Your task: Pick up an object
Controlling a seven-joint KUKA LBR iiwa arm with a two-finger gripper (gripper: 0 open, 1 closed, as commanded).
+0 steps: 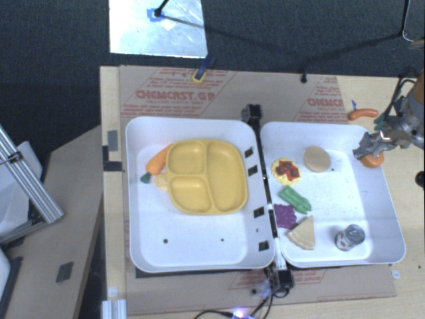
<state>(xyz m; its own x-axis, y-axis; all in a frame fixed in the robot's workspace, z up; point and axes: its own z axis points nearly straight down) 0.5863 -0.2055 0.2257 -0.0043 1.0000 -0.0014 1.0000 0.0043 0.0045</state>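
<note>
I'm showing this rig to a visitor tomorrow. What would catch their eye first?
The yellow divided plate in the left bin, with a toy carrot touching its left edge. Next, the small toy foods in the right bin: a pizza round, a green piece, a silver can. The gripper hovers at that bin's upper right edge.

The arm (412,115) reaches in at the far right of the camera view, showing little more than its grey wrist and a trace of the orange band at the frame's edge. The wrist leans down and leftward toward the upper right corner of the right bin (382,198). The gripper (369,153) hangs over that bin's right rim, just inside the corner. An orange piece shows at its tip.
</note>
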